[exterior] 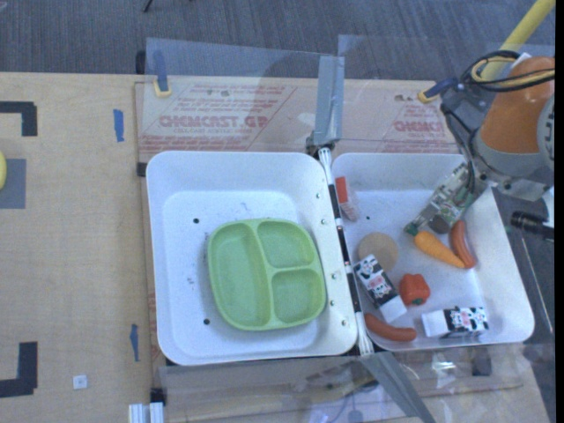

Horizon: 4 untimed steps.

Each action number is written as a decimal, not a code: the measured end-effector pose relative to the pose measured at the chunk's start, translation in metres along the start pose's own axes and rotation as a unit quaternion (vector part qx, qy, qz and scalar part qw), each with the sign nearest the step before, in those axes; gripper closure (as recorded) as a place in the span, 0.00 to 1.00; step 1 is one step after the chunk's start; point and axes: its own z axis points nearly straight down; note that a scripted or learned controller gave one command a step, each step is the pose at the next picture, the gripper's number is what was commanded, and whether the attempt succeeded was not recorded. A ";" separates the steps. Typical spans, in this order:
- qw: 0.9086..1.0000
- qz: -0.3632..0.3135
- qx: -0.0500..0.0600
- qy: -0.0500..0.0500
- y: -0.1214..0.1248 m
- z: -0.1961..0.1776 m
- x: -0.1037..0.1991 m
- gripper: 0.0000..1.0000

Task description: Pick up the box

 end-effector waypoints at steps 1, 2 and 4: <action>0.992 -0.126 0.005 0.005 -0.004 0.001 -0.012 0.00; 0.984 -0.176 0.000 0.001 0.029 -0.001 0.046 0.00; 0.873 -0.487 -0.001 -0.002 0.064 -0.001 0.064 0.00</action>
